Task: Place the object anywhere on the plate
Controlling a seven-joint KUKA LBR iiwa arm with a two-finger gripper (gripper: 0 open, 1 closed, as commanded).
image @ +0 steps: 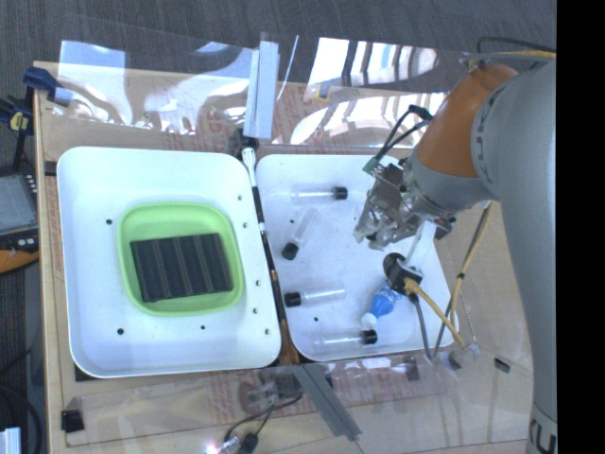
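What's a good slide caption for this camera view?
Gripper over the right bin of capped tubes; green plate waits in the left bin.

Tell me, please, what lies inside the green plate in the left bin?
Inside the green plate lies a dark ribbed insert, covering most of its floor. No tube lies on it. What is under the insert cannot be seen; the clear tubes are in the right bin.

The grey arm point(515, 130) reaches in from the right, orange band showing at the far side, wrist angled down-left, pincer point(376, 230) hanging low.
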